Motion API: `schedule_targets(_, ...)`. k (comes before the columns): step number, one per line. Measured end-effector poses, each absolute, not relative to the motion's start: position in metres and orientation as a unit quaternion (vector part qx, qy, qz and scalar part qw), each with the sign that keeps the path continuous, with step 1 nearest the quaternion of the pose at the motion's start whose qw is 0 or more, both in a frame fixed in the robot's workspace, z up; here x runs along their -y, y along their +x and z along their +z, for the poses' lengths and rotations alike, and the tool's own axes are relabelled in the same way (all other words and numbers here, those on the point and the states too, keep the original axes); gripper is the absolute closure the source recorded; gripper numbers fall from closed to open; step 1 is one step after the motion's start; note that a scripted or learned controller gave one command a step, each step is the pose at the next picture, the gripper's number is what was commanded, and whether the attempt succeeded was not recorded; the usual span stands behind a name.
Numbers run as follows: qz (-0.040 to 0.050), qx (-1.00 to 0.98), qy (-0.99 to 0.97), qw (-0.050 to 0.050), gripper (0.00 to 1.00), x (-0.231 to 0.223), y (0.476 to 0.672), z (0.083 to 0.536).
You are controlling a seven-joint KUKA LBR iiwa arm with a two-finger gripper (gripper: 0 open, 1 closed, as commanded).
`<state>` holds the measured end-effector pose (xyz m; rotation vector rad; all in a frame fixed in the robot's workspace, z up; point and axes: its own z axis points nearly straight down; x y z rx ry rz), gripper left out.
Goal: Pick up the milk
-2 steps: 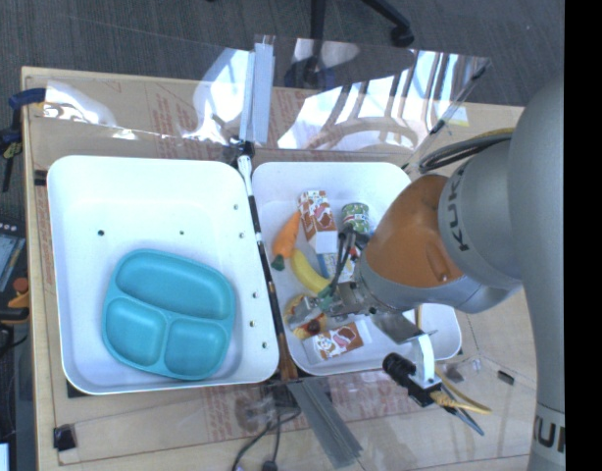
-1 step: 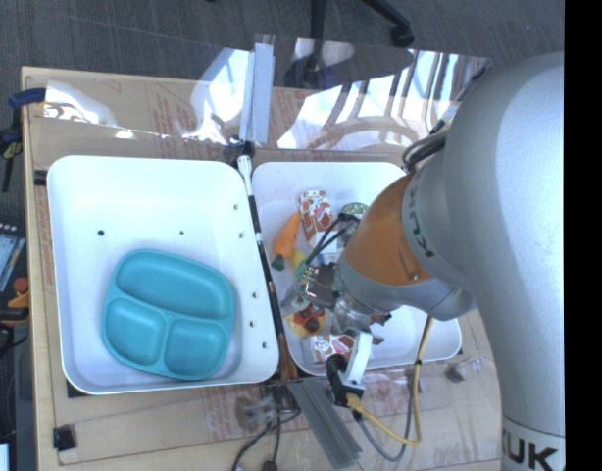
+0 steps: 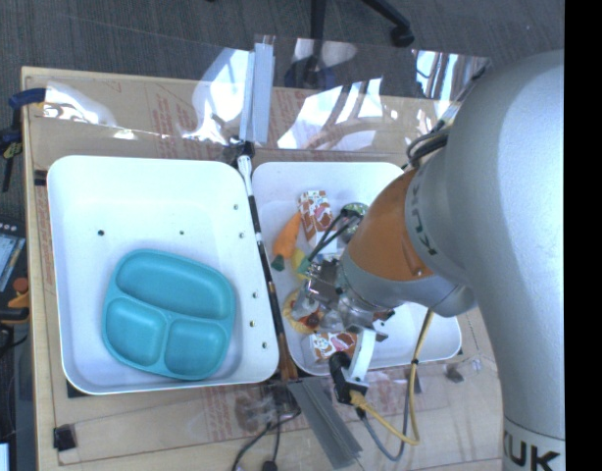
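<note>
**Arm low over the crowded right bin; grasp unconfirmed**

Camera view. The gripper [image 3: 326, 302] sits low in the right bin [image 3: 379, 180], over the cluster of small items in the half nearest the divider [image 3: 254, 226]. Its tips are masked by the wrist and cables, so I cannot tell whether it is released, clenched or grasping anything. The milk cannot be picked out with confidence: the likeliest candidates are the printed carton [image 3: 314, 207], just right of the divider and toward the bin's far wall, and a second printed pack [image 3: 336, 343], right of the divider near the front wall. An orange carrot-like piece [image 3: 284, 239] lies just beside the divider.

Risks, as judgement: the items lie close together, so the tool could close on the wrong thing, catch two at once, or nudge the carton against the wall and out of reach. A small printed pack may also slip from a shallow grip. The trailing yellow cable [image 3: 389, 430], right of the divider at the bench front, could snag on the bin rim.

Containers. The left bin [image 3: 75, 263], left of the divider, holds one blue sectioned tray [image 3: 169, 312]. The right bin holds the food clutter described.
</note>
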<state>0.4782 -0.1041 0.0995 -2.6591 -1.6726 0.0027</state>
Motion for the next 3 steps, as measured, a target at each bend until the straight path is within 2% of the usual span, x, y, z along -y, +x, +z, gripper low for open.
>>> schedule_targets(1, 0.0023, 0.583, -0.813, 0.002, 1.0, 0.058, 0.477, 0.315)
schedule_targets(2, 0.005, 0.711, -0.703, 0.003, 1.0, -0.08, 0.48, 0.187)
schedule_targets(3, 0.0024, 0.733, -0.68, 0.002, 1.0, 0.029, 0.477, 0.246)
